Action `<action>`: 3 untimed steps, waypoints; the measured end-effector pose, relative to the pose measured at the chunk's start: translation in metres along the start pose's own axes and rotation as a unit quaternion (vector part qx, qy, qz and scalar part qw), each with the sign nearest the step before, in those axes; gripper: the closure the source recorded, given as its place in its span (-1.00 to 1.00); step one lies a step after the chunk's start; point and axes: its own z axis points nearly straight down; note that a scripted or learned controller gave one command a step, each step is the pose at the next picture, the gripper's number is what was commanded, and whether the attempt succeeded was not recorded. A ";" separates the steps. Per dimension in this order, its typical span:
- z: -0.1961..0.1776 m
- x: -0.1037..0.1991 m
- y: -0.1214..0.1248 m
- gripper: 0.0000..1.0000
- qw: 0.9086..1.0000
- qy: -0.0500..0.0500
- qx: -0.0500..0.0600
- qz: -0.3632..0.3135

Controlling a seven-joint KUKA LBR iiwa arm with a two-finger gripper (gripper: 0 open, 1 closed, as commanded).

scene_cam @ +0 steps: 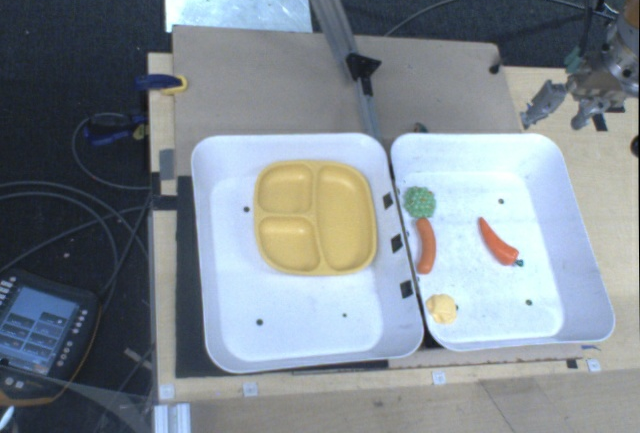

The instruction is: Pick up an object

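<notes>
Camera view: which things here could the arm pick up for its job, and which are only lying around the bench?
For the job:
- gripper, above the right bin's far corner
- green broccoli-like piece
- sausage
- orange carrot-like piece
- small yellow piece
- yellow divided plate, in the left bin

Just lying about:
- handheld controller
- blue-and-yellow clamp
- cables

Grey metal wrist (608,71), pale grey fingers (545,103), dark cable above

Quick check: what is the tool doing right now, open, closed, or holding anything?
Tool: open, holding nothing, above the right bin's far right corner.
</notes>
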 end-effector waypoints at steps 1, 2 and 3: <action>0.000 0.000 0.000 -1.00 1.000 0.000 0.000 0.000; 0.062 0.001 0.000 -1.00 1.000 0.001 0.003 0.001; 0.105 0.006 0.004 -1.00 1.000 0.000 0.002 -0.001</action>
